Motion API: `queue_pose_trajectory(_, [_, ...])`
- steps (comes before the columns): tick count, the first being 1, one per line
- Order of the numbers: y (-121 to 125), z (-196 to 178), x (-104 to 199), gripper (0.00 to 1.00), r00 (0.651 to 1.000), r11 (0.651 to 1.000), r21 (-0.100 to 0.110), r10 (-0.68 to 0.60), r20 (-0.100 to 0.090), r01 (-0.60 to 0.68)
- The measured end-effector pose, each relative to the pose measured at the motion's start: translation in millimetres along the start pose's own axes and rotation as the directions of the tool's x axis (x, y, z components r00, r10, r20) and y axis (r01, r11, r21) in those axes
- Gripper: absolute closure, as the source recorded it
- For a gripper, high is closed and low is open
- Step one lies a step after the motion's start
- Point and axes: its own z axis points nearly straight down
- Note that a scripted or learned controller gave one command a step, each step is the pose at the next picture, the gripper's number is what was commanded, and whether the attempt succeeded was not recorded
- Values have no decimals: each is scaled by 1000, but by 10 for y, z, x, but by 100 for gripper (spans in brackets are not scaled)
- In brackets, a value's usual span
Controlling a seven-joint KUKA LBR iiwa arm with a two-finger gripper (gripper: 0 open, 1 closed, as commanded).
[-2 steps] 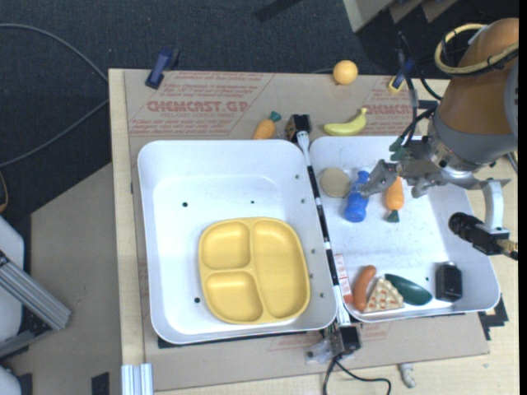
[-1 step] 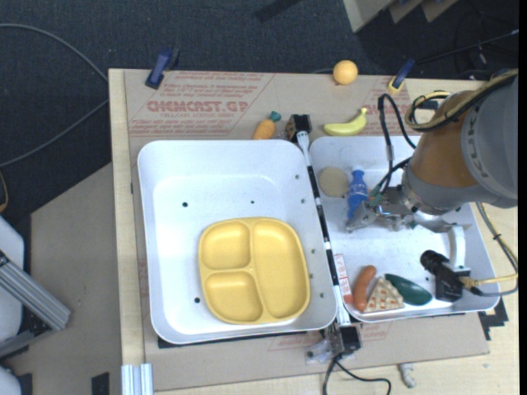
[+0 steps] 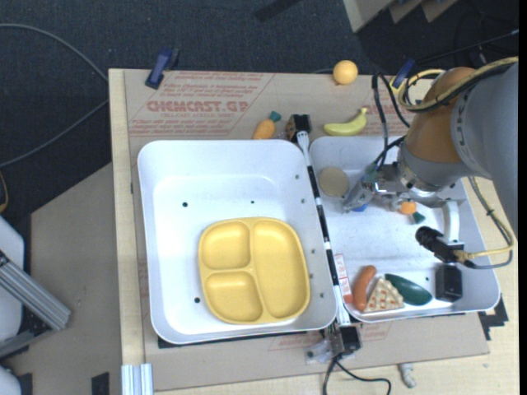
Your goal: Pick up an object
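Note:
My gripper [image 3: 361, 197] hangs low over the back part of the right bin [image 3: 387, 245], reaching in from the right. Just to its left lies a round beige object [image 3: 333, 181], close to the fingertips but apart from them. A small orange and teal piece [image 3: 408, 210] lies right under the wrist. Along the bin's front edge sit a red sausage [image 3: 363, 282], a pizza slice [image 3: 380, 295] and a dark green object [image 3: 409, 290]. A black block [image 3: 449, 282] lies at the front right. Nothing shows between the fingers.
The left bin [image 3: 165, 188] holds a yellow divided plate [image 3: 253, 268]. Behind the bins on the bench lie a banana [image 3: 346, 123], an orange ball [image 3: 346, 72], a small orange toy [image 3: 265, 128], a black item [image 3: 298, 124] and a blue clip [image 3: 160, 68].

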Motion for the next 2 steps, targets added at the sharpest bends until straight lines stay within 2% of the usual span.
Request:
queue_pose_trajectory(1, [526,2,-237,0,1000,1000,4,0,-1,0])
queue_pose_trajectory(2, [532,-104,-237,100,1000,1000,1,-1,1,1])
